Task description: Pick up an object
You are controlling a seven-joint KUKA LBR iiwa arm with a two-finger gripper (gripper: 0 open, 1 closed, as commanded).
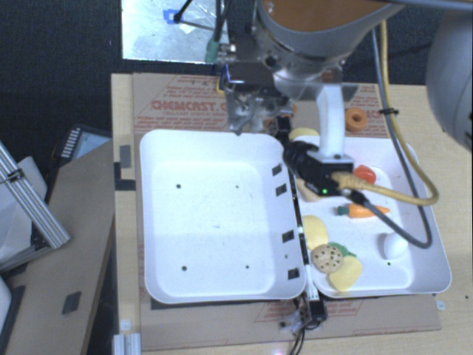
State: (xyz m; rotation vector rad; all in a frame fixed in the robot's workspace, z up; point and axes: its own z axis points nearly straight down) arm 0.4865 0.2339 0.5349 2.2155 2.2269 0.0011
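The big grey arm [325,21] with its orange band leans in over the far side of the bench, and its gripper [247,120] hangs just past the back rim of the left bin [214,213], over the printed cardboard [177,102] beneath both bins; from where I stand I cannot tell how the claw is set, as it reads as a blur of metal. The things to pick all lie in the right bin [421,265]: a red piece [365,174] near the middle, an orange carrot [361,211] just in front of it, a white egg-like piece [392,246] toward the front right, and along the left wall a pale yellow piece [315,232], a speckled cookie [325,257] and another yellow piece [347,272] bunched close together. A small orange ring [356,119] sits on the cardboard behind that bin
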